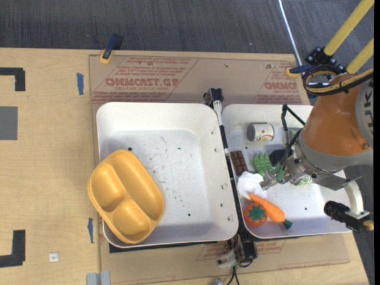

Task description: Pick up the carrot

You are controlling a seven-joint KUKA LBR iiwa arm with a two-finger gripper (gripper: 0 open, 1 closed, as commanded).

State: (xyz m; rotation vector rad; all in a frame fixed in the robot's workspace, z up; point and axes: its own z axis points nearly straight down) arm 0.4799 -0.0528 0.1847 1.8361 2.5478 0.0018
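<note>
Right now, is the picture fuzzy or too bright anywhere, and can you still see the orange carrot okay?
Camera view: even, soft light with faint shadows; the orange carrot with a green tip is fairly sharp in the white right-hand bin; the grey gripper above it looks cluttered and slightly blurred; the white left-hand bin is bright but not glaring, its dark specks visible; the yellow divided plastic tray shines a little.

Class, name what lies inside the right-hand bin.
In the right bin: carrot, tomato, can, white item, brown block, green toy. The arm covers its right part.
</note>
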